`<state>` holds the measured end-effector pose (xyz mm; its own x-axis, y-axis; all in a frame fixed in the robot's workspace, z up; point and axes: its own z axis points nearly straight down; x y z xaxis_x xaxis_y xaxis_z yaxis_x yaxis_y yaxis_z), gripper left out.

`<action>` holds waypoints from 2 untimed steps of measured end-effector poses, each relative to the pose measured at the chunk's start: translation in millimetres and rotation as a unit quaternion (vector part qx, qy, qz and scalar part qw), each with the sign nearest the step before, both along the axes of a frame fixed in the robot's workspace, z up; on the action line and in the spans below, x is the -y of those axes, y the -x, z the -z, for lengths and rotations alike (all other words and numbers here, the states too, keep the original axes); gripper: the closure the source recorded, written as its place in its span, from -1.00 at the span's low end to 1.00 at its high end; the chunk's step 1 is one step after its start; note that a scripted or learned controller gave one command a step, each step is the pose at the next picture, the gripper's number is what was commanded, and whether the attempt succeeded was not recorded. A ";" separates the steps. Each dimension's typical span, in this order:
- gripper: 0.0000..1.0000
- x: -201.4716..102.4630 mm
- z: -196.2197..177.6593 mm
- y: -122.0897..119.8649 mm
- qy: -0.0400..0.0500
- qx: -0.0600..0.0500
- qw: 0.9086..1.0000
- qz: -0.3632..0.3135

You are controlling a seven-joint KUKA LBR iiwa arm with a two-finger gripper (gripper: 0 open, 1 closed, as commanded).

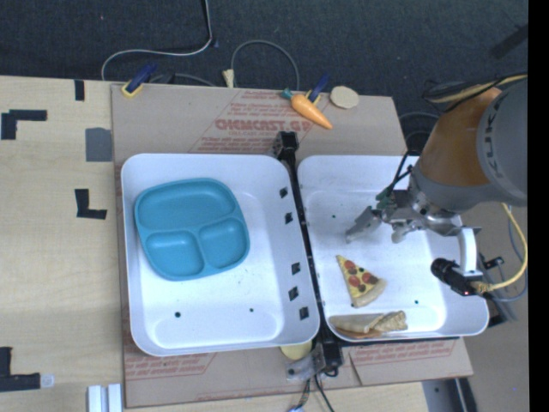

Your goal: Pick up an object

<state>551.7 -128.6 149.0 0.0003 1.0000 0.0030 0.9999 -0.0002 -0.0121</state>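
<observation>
A pizza slice (pixel 358 280) with red toppings lies in the right bin (pixel 343 178), near its middle front. A second flat, beige food piece (pixel 374 323) rests against that bin's front wall. My gripper (pixel 377 229) hangs over the right bin, just behind and to the right of the pizza slice. Its fingers are spread open with nothing between them. The grey arm with its orange band (pixel 459 148) reaches in from the right.
A blue divided plate (pixel 190 227) sits in the left bin (pixel 137 316). A toy carrot (pixel 310 110) and a round beige piece (pixel 345 98) lie on the cardboard behind the bins. A black divider (pixel 296 230) runs between the bins.
</observation>
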 end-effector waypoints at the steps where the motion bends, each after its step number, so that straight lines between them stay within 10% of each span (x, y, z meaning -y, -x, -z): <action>1: -1.00 -29.6 66.2 41.1 0.003 0.008 1.000 0.000; 2: -1.00 -26.6 61.9 65.5 0.003 0.011 1.000 -0.001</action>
<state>486.3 -102.1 87.2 -0.0016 1.0000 -0.0028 0.9999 0.0017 0.0105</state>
